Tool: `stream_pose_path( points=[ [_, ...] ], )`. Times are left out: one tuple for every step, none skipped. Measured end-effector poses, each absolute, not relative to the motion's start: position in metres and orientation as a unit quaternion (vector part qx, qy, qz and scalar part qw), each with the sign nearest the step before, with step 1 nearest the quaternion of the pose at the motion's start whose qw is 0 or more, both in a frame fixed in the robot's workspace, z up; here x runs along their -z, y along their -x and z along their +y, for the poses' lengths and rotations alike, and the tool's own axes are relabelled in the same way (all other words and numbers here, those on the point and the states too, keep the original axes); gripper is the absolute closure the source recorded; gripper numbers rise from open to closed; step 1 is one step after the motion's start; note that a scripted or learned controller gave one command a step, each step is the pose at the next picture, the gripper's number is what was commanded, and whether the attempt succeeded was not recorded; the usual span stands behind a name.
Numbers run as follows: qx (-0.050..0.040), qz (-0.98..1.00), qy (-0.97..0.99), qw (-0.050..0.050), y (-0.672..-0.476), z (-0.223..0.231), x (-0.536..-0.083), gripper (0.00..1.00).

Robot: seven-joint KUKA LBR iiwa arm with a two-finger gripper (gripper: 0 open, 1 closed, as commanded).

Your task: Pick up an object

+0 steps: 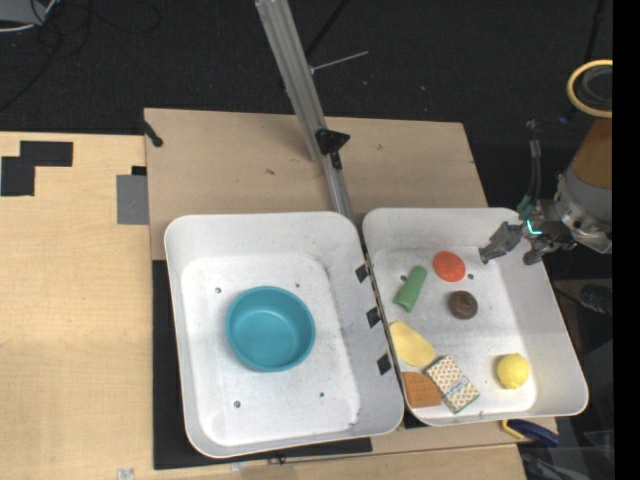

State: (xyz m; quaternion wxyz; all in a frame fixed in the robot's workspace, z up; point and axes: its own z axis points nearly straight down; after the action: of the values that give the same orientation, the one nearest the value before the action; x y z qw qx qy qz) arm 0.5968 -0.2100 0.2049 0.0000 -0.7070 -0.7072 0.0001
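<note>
Clutter in the right bin (560,388): red disc (449,265), green block (409,288), brown ball (462,305), lemon (512,371). Pincer (514,245) hangs spread above the rim, holding nothing.

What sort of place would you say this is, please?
Most likely a robotics lab test bench: two white bins hold a blue bowl and toy food, cables trail behind, and a robot arm reaches in.
</note>
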Motion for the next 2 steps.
stream_pose_path(
  points=[
    [-0.0001,-0.707,0.707,0.0,-0.597,-0.21,-0.205,0.0],
    [-0.0015,-0.707,0.707,0.003,-0.598,-0.207,-0.142,0.0]
  ],
)
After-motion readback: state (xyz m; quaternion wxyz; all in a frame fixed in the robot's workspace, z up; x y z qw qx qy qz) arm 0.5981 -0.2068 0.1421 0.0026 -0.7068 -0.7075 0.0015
